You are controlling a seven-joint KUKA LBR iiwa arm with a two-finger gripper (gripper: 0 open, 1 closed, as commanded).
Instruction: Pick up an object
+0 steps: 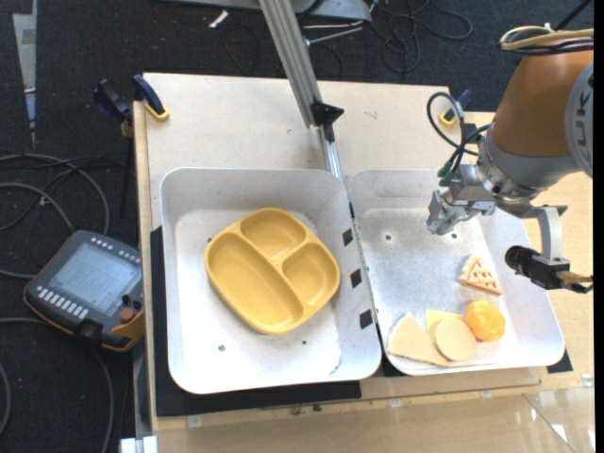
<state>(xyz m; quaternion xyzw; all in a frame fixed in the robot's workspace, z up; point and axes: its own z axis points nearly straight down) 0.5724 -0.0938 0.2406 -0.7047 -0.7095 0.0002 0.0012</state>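
Observation:
My gripper (442, 218) hangs over the upper middle of the right bin (396, 192), its grey fingers pointing down at bare bin floor. Nothing shows between them. Below and to its right lie the objects: a small orange waffle-like triangle (480, 276), a round orange piece (485, 320), a tan round slice (455, 339) and a pale yellow wedge (409, 339) at the bin's front. The gripper is well apart from all of them.
The left bin (179, 196) holds a yellow divided plate (273, 269). A slanted metal pole (294, 55) rises behind the bins. A teach pendant (87, 289) lies on the floor at left. A black bracket (536, 266) on the arm overhangs the right bin's edge.

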